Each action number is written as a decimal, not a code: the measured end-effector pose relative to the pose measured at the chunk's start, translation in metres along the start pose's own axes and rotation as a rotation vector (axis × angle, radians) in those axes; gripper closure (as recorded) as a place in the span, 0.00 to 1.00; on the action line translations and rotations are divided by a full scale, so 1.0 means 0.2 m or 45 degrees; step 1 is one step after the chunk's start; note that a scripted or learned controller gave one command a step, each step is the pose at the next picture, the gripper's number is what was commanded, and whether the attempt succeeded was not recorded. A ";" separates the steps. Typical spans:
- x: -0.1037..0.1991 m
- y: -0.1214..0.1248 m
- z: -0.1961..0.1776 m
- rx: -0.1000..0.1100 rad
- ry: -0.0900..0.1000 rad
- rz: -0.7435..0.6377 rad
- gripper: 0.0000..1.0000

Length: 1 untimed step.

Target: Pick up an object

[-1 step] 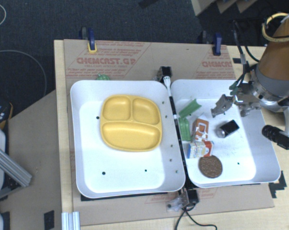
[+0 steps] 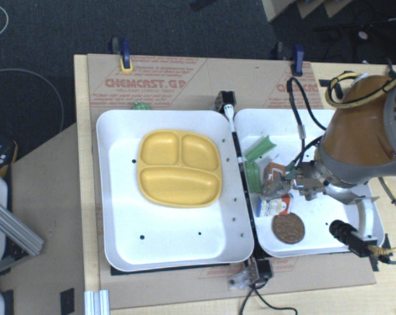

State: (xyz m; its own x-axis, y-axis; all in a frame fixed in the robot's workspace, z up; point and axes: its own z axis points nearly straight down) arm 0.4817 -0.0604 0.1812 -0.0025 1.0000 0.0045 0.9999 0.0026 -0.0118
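gripper: two-finger gripper hovered low over the right white bin, jaw state unclear.
advice: centre on one item, brown round cookie nearest.

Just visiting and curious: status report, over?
Gripper low in right bin, over jumbled packets. Nothing seen held. Brown disc beside it. Yellow tray in left bin.

Glossy yellow plastic plate, smooth white bins, rough brown disc.
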 end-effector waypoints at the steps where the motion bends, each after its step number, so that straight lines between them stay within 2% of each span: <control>1: -0.22 -0.01 0.50 -0.009 -0.004 0.010 0.00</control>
State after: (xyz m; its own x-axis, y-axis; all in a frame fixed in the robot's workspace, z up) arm 0.4777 -0.1036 0.0806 0.0050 1.0000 0.0012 1.0000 -0.0050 -0.0048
